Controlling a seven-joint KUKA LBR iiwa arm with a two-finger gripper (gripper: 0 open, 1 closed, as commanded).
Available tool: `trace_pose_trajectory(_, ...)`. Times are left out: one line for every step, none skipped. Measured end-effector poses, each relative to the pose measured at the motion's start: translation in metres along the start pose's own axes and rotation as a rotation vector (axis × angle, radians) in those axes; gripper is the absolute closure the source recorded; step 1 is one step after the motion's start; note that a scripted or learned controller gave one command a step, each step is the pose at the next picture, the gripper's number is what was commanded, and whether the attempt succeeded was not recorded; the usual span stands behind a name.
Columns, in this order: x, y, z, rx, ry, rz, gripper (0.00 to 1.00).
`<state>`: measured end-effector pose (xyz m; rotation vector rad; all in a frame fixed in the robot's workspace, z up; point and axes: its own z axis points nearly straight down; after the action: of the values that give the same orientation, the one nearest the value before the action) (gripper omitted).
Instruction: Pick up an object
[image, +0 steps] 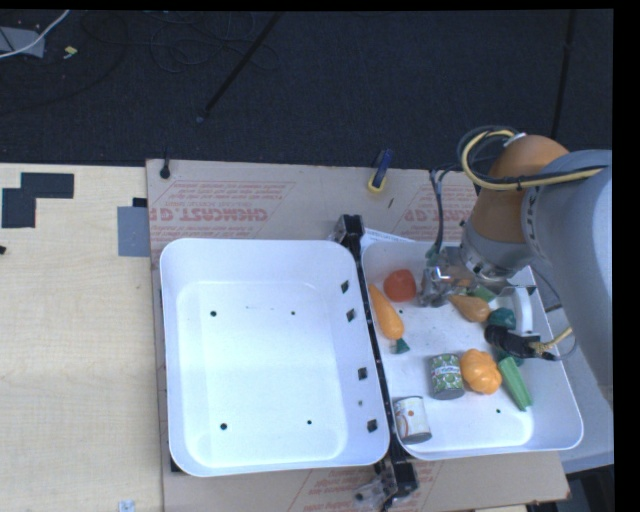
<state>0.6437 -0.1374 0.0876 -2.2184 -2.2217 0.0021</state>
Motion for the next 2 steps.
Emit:
trace_pose_trajectory(0.023, 0.000, 0.000, 0.002, 0.000, 0.000, 1.00)
trace_pose_trajectory(-0.025, 0.000, -0.064, -0.005, -0.003, 0.004, 1.00)
